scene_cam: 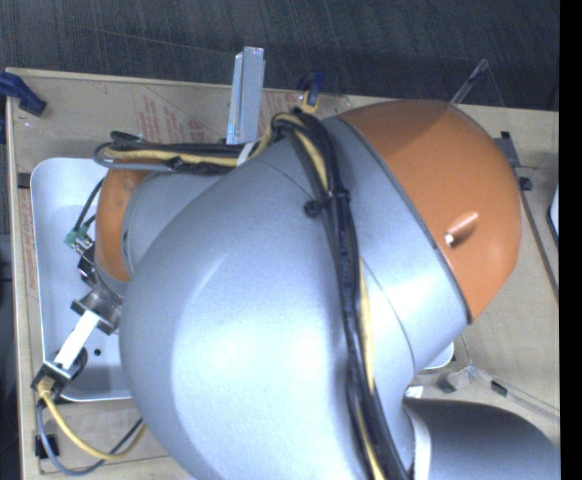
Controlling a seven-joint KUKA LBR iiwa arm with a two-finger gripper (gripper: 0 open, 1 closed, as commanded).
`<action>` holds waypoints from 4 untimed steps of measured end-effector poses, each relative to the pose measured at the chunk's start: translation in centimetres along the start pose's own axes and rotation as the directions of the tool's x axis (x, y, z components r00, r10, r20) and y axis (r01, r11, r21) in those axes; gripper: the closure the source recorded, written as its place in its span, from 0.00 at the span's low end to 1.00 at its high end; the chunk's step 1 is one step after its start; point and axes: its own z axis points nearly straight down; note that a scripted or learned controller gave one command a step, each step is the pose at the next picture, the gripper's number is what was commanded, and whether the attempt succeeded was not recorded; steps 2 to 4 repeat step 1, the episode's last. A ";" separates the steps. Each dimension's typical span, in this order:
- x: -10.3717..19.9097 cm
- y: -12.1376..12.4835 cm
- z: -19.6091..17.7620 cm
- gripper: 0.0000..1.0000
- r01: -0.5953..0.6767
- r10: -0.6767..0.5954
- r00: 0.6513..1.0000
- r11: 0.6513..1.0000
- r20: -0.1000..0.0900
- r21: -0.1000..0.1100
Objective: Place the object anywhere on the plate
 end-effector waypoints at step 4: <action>0.1 -1.6 -6.1 1.00 0.362 -0.362 0.932 0.932 -0.004 -0.008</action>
